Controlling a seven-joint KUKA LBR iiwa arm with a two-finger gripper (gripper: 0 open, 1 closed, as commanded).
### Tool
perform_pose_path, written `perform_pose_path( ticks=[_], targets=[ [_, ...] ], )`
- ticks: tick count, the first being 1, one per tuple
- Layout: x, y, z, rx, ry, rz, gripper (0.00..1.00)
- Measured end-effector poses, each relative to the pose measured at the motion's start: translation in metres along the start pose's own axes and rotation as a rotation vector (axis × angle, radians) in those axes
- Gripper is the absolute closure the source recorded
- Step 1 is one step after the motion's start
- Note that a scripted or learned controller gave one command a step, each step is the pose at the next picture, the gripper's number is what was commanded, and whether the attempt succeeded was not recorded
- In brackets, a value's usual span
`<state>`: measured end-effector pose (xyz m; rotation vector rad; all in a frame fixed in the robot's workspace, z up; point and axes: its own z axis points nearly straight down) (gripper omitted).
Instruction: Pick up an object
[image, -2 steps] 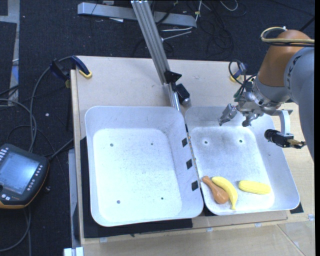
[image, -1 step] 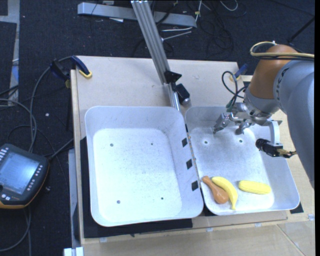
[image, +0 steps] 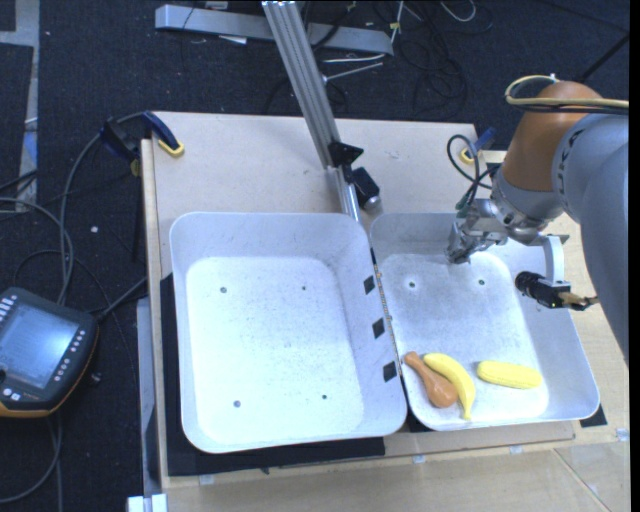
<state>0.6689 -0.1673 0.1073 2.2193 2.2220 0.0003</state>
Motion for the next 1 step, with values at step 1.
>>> perform_pose_path(
  ticks=[1],
  targets=[
    [0.0028, 0.0011, -0.0428, -0.003, 0.0, 0.001, 1.0]
  ],
)
